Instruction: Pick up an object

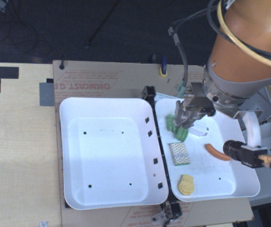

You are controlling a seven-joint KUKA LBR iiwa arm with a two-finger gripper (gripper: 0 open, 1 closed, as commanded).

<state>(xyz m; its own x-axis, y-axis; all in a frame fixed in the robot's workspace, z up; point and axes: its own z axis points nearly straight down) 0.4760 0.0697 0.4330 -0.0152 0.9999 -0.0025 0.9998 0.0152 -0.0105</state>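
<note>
The arm's tool hangs low over the upper left corner of the right-hand bin, its dark fingers pointing down at a green object that lies just beside the divider between the two bins. How far the tool is parted, and whether it has any hold on the green piece, cannot be told from this slanted view; the tips overlap the object's upper end.

The green object looks small, ridged and light, probably a plastic toy, stiff enough to take a squeeze but smooth enough to slip. Its narrow width, across the long axis, seems the best place to pinch, near the middle.

Just below it rests a small patterned block, flat-sided and likely easy to clamp. Nearer the front edge sits a yellow knobbly piece, and to the right an orange sausage-shaped item, rounded and apt to roll. The left-hand bin stands alongside on the bench.
</note>
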